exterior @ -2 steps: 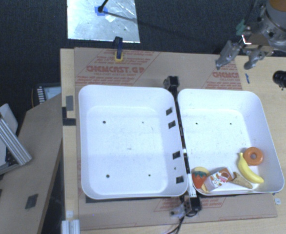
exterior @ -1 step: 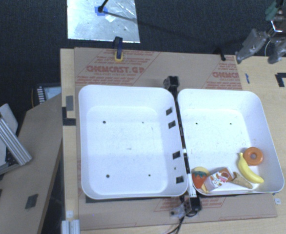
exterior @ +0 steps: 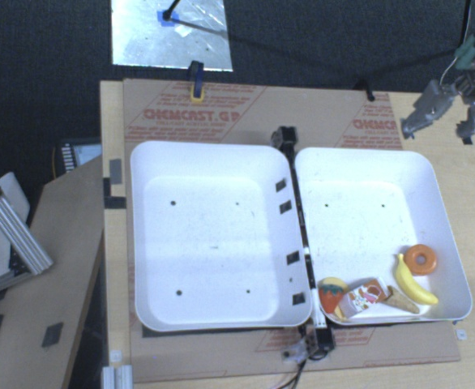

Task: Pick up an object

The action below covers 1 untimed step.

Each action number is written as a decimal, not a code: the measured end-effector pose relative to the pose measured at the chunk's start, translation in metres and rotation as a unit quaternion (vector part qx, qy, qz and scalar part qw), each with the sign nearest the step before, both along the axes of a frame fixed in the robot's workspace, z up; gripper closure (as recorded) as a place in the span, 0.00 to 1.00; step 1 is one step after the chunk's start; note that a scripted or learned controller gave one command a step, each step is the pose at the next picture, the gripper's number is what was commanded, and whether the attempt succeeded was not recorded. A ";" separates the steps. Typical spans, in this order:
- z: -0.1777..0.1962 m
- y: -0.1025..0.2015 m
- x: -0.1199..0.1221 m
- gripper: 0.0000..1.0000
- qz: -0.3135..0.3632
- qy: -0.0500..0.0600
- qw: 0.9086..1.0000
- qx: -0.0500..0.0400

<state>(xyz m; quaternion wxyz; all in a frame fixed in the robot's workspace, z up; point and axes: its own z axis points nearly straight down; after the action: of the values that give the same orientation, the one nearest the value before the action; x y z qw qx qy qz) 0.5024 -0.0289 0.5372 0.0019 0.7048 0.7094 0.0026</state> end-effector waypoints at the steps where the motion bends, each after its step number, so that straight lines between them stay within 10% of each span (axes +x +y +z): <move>1: -0.002 0.039 -0.016 0.00 0.001 0.002 1.000 0.000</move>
<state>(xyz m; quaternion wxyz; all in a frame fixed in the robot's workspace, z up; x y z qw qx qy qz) 0.4862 0.0099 0.5354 0.0008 0.7044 0.7098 0.0014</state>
